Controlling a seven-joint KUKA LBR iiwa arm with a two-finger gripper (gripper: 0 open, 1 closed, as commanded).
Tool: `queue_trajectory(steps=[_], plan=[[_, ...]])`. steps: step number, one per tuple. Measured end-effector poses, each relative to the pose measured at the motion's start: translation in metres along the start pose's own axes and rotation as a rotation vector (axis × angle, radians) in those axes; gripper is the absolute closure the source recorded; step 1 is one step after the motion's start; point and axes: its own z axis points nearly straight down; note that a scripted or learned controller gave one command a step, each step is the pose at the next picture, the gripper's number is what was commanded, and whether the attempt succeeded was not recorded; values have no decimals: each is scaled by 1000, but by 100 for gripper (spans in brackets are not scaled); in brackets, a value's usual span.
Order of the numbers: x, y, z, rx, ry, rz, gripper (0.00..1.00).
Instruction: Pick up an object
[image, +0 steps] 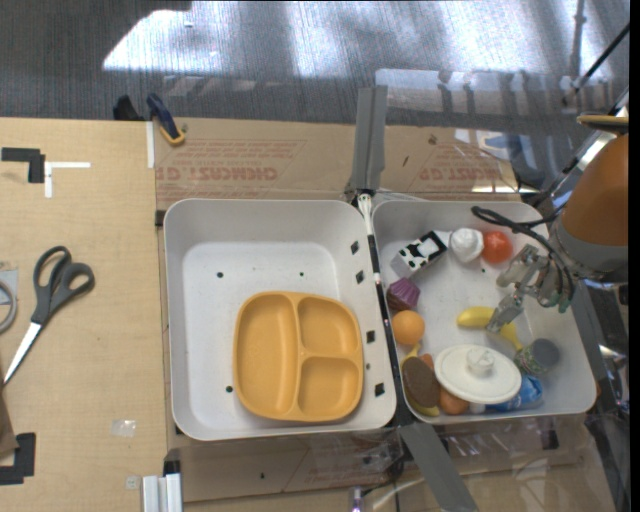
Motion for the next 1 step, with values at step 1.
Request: queue_trajectory(steps=[1], plan=[[-2,1,-11,0,-6,-3,100]])
